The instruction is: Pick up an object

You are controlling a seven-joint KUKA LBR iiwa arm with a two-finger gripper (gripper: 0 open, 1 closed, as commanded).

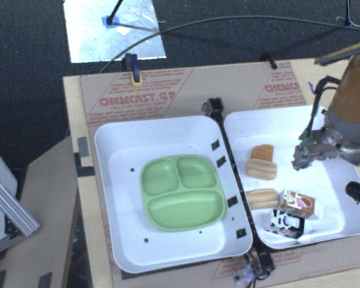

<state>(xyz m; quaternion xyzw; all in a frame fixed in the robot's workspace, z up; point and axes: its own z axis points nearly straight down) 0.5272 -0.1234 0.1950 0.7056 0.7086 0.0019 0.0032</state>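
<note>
Our gripper point(305, 155), finger state unreadable, hovers with the bread roll point(261, 169) at nine o'clock, its long axis across.

Dark carpet point(16, 62) surrounds the wooden bench point(237, 75).

arm point(359, 97): grey | orange band above wrist | claw point(307, 153): dark metal

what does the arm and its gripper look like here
The arm is bulky and rounded, with an orange-brown band above a grey wrist section. A thin dark cable loops along its left side. The gripper is small, dark grey metal, its details blurred.
</note>
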